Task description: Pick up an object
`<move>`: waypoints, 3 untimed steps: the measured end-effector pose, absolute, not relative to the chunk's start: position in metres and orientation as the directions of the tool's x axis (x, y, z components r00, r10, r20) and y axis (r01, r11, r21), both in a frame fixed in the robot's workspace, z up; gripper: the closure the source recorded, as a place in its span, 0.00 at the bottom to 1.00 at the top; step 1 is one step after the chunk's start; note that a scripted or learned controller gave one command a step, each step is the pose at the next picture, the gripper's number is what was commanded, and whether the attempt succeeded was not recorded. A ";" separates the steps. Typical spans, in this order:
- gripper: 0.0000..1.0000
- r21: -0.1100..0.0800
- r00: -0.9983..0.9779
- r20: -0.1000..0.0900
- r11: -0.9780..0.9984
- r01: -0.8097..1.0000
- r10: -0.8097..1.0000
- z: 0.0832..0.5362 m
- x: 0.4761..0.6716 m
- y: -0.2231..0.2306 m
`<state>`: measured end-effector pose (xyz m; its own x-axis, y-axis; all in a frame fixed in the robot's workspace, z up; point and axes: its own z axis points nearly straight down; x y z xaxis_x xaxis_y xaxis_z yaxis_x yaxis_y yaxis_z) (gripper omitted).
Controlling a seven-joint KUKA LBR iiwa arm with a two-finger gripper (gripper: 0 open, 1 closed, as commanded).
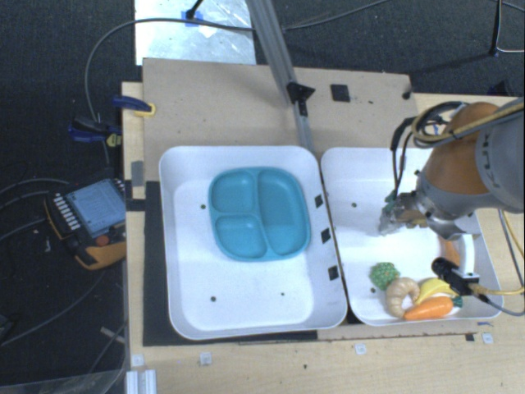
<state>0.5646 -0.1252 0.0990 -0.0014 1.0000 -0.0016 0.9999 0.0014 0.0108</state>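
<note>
— Where was the gripper (395, 217)?
— Low inside the right bin (353, 179), over its bare white floor, the arm (463, 167) reaching in from the right.
— Open or closed?
— Too blurred; I could not tell, and nothing appeared between its tips.
— And the objects?
— Clustered at the near corner, apart from the gripper: broccoli (382, 274), shrimp (400, 294), banana (435, 287), carrot (430, 308). A blue divided plate (259, 213) sat in the left bin (184, 245).

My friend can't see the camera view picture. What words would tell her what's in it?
A grey-and-orange robot arm lowers its hand into the right white bin, above toy food: broccoli, shrimp, banana and carrot. The left bin holds a blue divided plate.
</note>
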 end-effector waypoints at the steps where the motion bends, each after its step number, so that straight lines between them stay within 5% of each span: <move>1: 1.00 0.004 -0.004 -0.001 0.004 1.000 1.000 0.142 0.567 -0.128; 2: 1.00 0.007 -0.005 -0.001 0.005 1.000 1.000 0.206 0.571 -0.127; 3: 1.00 0.003 -0.005 0.000 0.005 1.000 1.000 0.211 0.572 -0.127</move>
